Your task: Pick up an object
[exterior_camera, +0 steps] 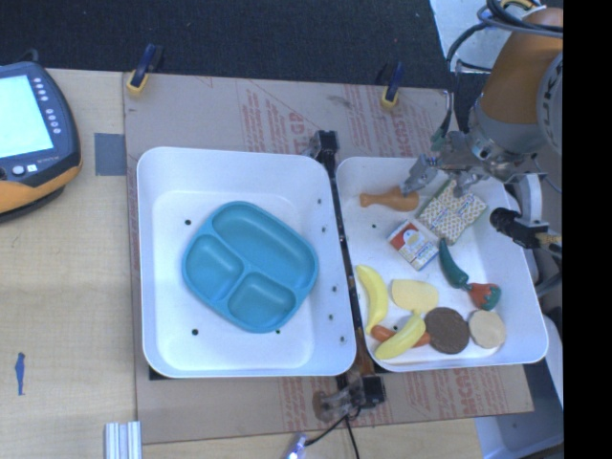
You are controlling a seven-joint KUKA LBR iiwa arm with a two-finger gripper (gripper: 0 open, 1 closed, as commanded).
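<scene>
- The tool hangs over the upper part of the right bin, at the upper right of the frame; I cannot tell how wide it stands.
- Nearest thing: the brown drumstick-shaped toy, just below and left of the tool, its long axis running left to right.
- Just lower right of the tool lies a patterned packet, tilted.
- Further down: a small carton and a banana.
- My guess: the drumstick toy is the likeliest target, calling for a short drop leftward.

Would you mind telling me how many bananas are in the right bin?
2. One banana lies along the right bin's left wall; the other banana lies near its front edge, beside the brown disc. More could be hidden under the arm.
</scene>
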